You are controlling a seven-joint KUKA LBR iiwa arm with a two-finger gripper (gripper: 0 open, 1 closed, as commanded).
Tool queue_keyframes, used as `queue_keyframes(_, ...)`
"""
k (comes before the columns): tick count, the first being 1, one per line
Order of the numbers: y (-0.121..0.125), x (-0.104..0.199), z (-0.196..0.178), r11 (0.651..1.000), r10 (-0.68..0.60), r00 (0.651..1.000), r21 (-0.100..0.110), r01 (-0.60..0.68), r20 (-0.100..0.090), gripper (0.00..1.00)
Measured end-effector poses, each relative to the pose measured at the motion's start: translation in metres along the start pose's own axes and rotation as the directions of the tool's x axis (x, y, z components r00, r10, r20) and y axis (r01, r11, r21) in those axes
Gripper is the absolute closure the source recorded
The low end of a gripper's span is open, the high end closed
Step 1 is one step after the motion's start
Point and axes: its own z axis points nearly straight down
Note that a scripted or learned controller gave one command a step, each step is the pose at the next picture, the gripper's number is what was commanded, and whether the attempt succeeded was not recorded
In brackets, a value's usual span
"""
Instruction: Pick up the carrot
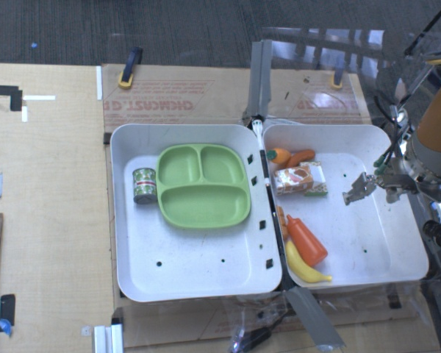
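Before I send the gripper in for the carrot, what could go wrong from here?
1. The carrot lies in the right bin's far corner, touching the small orange and the snack packet; the fingers may catch those instead.
2. It sits close to the divider wall, so a descent there could strike the rim.
3. The gripper hovers mid-bin, well right of the carrot; closing here would grab nothing.

The arm (430,134) is cut off by the frame's edge at 3 o'clock. The end effector (358,190) is too small to tell how its fingers stand. The carrot (301,157) is partly hidden behind the snack packet (300,179) at its 6 o'clock. The can (144,185) carries a label too small to read.
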Motion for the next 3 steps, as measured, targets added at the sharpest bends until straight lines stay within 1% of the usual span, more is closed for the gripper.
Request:
queue_keyframes(1,0.049,0.035,0.073,0.999,0.045,0.999,0.001,-0.045,0.000,0.00)
queue_keyframes(2,0.003,0.067,0.014,0.955,0.298,0.955,0.001,-0.298,0.001,0.00)
queue_keyframes(3,0.095,0.092,0.014,0.922,0.387,0.922,0.000,-0.387,0.002,0.00)
